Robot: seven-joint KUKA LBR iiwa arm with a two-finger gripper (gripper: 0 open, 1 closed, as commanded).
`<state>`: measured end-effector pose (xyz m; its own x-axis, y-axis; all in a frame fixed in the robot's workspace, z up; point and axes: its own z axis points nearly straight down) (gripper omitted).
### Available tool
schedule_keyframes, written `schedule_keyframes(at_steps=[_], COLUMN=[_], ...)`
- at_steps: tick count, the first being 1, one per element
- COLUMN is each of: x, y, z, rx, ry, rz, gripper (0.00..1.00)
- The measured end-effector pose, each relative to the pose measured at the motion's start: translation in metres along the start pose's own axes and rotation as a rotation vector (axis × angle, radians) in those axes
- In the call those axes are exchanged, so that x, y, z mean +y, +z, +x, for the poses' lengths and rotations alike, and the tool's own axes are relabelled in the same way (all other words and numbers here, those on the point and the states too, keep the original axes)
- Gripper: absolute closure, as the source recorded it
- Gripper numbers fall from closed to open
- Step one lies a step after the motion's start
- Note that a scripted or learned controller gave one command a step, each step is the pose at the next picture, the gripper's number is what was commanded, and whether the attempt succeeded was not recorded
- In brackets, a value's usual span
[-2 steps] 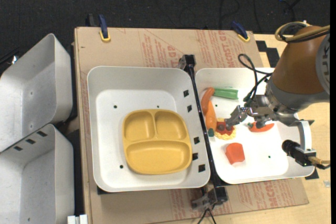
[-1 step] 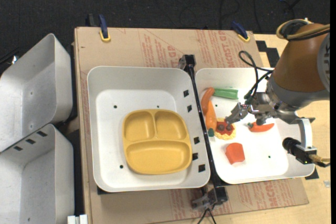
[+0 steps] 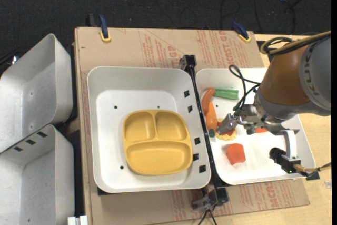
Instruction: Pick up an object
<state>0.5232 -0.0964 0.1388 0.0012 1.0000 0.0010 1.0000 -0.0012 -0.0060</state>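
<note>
A: Camera view. Report the bench layout.

B: Two white bins are sitting side by side on a brown board (image 3: pixel 158 42). The left bin (image 3: pixel 100 113) is holding a yellow tray (image 3: pixel 157 141) with three compartments, lying flat near the bin's middle. The right bin (image 3: pixel 263 175) is holding the small objects.

A: Where is the arm standing?

B: The arm (image 3: pixel 295 79) is reaching in from the right, its orange band hanging over the right bin's upper half. The gripper (image 3: pixel 229 126) is pointing left, low over the bin, just beside the divider.

A: Pincer state?

B: I cannot tell; the tip is blending into the clutter below it.

A: Locate the objects.

B: An orange carrot (image 3: pixel 209 108) is lying along the bin's left wall. A green block (image 3: pixel 226 94) is lying just above it, near the back wall. A red block (image 3: pixel 236 153) is sitting below the gripper, apart from it. A yellow-and-red piece (image 3: pixel 227 136) is showing directly under the tip; whether they are touching is not discernible.
</note>
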Motion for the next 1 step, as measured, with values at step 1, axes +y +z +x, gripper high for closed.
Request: schedule_keyframes(at_steps=[1], x=[-0.0007], y=[0.0482], z=[-0.0050], rx=[-0.009], ry=[0.006], rz=[-0.005], gripper=[0.00])
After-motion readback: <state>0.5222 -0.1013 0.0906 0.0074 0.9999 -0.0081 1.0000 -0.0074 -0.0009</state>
